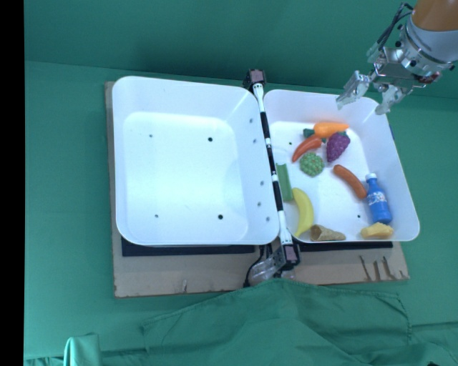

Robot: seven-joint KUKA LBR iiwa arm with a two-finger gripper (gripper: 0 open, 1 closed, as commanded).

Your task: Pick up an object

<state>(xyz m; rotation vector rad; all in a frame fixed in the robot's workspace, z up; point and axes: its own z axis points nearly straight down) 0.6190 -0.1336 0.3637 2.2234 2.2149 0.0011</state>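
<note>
The gripper (370, 91) hangs spread wide and holding nothing above the right shallow white plastic bin (398, 187), at its one o'clock corner, so nothing is picked yet. The nearest candidate, an orange toy carrot (330, 129), lies at the bin's twelve o'clock, clustered with a purple grape bunch (338, 145).

arm (433, 21) cut off at top edge

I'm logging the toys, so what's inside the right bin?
The right bin holds a carrot, chili, grapes, broccoli, sausage, bottle, cucumber, banana, cone and a yellow piece. Anything beneath them is hidden.
</note>
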